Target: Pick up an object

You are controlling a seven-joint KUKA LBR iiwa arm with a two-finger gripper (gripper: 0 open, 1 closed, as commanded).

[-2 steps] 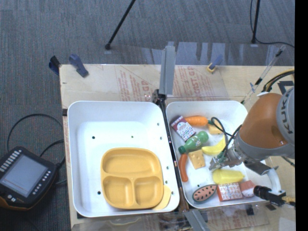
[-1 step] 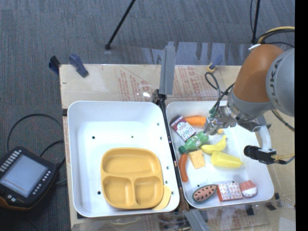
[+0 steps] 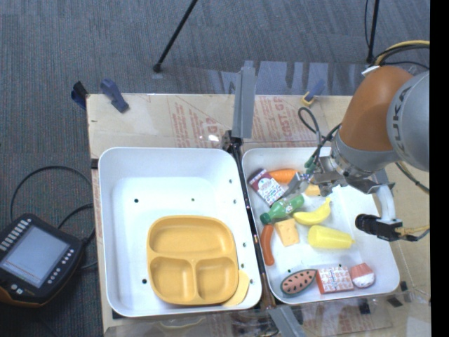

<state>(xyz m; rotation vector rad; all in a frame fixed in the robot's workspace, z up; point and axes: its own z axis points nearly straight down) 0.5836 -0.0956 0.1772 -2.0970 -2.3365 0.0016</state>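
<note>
My gripper [image 3: 303, 175] hangs low over the back of the right bin [image 3: 388, 258], its fingers open, with nothing held between them. It is right beside the orange carrot [image 3: 283, 175] and just above the green bottle [image 3: 283, 207]. A dark snack packet [image 3: 264, 186] lies left of the carrot. A banana [image 3: 313, 215], a cheese wedge [image 3: 286, 232] and a yellow pepper-like piece [image 3: 330, 238] lie in the middle of the bin. A small yellow item under the gripper is partly hidden.
A red sausage [image 3: 267, 244] lies along the right bin's left wall. A watermelon slice [image 3: 298, 282], a red box [image 3: 334, 279] and a red-and-white piece [image 3: 362, 275] sit at its front. The left bin [image 3: 126, 188] holds a yellow divided plate [image 3: 193, 258].
</note>
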